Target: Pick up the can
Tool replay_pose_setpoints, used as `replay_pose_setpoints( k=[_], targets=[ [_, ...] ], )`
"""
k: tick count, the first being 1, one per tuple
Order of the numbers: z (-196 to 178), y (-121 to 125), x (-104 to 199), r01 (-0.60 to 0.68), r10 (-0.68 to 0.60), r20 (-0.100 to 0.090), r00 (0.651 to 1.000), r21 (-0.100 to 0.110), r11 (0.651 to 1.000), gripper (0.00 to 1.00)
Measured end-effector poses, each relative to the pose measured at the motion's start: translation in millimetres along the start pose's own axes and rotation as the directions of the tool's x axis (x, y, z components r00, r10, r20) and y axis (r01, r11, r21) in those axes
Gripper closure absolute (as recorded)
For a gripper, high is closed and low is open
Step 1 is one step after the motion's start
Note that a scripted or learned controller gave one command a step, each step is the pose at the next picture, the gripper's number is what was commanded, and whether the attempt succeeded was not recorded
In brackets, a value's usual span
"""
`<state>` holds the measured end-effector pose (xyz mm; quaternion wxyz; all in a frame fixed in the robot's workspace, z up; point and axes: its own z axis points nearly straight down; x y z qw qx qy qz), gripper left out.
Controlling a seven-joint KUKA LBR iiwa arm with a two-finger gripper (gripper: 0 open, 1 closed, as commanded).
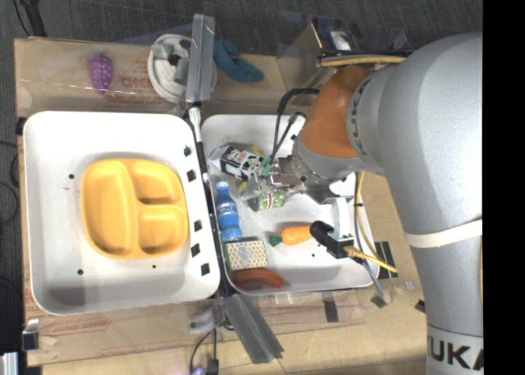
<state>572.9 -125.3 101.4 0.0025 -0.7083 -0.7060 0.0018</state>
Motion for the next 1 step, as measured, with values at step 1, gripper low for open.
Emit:
replay_pose_setpoints(
  k=[1],
  targets=[
    [-90.9,46.9,38.0,-0.009,0.009,0.001,1.000,-0.003,1.000,1.00]
  ],
)
